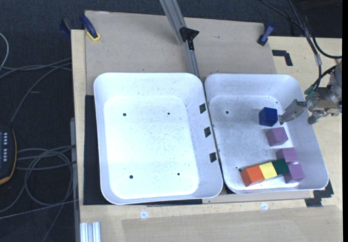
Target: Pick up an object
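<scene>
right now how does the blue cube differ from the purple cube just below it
The blue cube is dark blue; the purple cube is pale purple. The blue cube sits higher in the right bin and nearest the pincer; the purple cube lies closer to the row of coloured blocks. Both look similar in size, and each rests apart on the bin floor.
</scene>
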`<state>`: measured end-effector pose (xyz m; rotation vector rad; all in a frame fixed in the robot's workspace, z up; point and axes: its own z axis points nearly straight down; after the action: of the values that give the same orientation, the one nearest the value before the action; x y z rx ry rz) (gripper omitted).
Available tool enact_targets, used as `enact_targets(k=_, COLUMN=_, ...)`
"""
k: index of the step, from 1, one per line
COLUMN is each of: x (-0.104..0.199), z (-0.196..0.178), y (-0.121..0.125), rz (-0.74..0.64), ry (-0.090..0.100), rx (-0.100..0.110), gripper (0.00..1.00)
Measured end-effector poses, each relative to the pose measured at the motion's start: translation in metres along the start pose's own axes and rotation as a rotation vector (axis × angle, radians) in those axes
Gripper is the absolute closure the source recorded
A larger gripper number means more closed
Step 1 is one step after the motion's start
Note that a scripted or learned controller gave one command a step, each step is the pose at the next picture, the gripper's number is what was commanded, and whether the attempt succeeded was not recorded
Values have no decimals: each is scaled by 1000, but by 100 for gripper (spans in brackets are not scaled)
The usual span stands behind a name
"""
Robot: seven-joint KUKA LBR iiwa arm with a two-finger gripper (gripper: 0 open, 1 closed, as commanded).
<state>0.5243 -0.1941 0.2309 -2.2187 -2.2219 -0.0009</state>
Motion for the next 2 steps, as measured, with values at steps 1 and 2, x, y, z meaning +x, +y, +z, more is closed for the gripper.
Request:
enact_targets(k=1, x=0, z=0, y=0, rz=0, ry=0, rx=-1, gripper=0)
enact_targets(k=2, x=-8, z=47, y=4, rz=1, ry=0, rx=5, gripper=0)
